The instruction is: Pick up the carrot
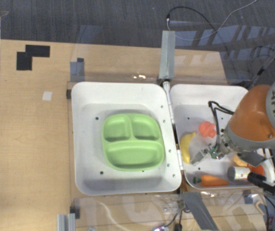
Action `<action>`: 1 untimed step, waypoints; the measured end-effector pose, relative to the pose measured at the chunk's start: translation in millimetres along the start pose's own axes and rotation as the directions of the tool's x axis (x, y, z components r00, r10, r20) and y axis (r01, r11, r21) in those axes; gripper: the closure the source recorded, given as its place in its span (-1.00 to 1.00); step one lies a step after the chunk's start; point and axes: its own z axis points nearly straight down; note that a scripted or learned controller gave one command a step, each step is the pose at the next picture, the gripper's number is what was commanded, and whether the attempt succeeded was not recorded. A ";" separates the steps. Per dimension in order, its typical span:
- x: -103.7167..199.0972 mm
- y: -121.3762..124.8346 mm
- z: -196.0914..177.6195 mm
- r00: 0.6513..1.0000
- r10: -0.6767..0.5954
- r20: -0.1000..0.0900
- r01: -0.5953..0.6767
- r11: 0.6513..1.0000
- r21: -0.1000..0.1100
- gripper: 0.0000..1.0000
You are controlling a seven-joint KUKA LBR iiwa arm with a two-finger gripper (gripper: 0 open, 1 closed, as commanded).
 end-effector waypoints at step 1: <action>0.0 0.3 0.0 1.000 0.000 0.000 0.000 1.000 -0.001 -1.00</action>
